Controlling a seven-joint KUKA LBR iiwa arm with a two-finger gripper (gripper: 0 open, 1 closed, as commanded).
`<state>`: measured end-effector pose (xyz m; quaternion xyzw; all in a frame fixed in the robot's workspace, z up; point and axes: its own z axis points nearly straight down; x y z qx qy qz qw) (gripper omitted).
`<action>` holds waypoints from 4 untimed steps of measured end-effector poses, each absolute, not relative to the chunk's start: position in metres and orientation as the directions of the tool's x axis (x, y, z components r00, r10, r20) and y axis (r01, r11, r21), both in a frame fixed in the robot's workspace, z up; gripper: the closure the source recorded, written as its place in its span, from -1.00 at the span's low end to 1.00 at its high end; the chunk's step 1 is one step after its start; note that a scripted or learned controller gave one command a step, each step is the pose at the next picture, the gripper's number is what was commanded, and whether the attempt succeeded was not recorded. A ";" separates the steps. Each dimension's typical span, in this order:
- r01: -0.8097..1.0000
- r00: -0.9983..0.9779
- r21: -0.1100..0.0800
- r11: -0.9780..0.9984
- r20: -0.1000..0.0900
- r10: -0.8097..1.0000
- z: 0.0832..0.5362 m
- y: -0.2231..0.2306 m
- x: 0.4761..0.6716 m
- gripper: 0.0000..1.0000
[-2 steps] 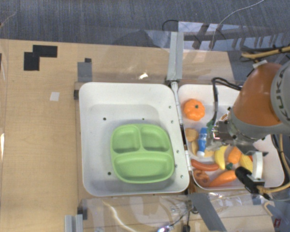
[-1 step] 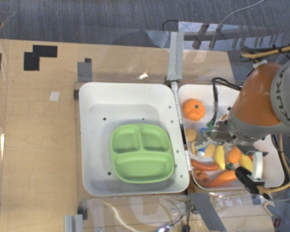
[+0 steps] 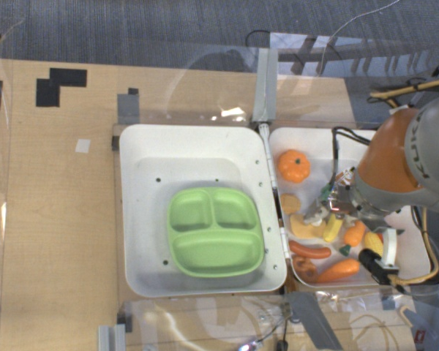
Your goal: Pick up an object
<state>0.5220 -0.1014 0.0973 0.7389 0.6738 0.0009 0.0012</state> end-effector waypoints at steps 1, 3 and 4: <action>0.971 0.241 -0.003 -0.241 0.001 0.971 0.120 -0.098 0.487 -1.00; 0.982 0.189 0.016 -0.189 0.003 0.982 0.098 -0.111 0.559 1.00; 0.963 0.269 0.000 -0.269 0.000 0.963 0.183 -0.053 0.582 1.00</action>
